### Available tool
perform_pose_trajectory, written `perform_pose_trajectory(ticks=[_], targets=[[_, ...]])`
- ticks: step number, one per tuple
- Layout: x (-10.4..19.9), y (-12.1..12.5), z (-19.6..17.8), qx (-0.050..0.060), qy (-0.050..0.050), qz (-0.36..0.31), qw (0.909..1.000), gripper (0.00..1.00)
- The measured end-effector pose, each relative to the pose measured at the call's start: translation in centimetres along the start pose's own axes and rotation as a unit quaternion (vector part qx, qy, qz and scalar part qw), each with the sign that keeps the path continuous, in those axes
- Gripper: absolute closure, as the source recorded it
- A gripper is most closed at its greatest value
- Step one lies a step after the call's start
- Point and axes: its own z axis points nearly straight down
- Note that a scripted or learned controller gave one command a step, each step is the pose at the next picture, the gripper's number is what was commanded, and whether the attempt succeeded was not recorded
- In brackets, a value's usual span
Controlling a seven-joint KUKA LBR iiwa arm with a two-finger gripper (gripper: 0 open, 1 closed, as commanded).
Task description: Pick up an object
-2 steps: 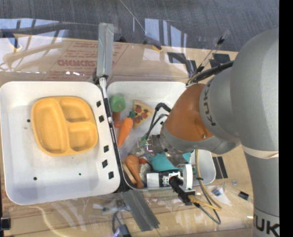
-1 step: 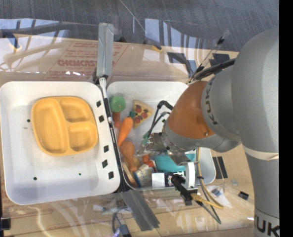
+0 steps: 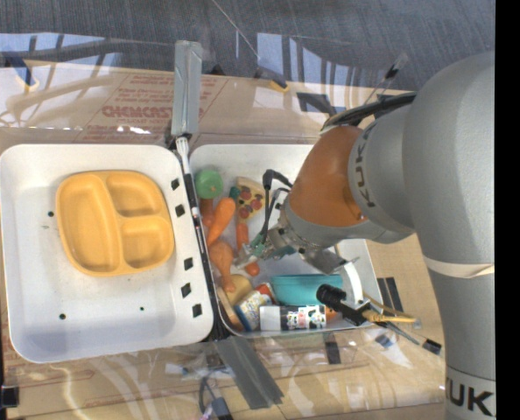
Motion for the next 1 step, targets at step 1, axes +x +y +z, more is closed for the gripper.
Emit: perform_pose_trajectory(ticks=[1], targets=[[0.05,0.04,-0.94,0.001,0.0,-0.003,1.0,1.0]])
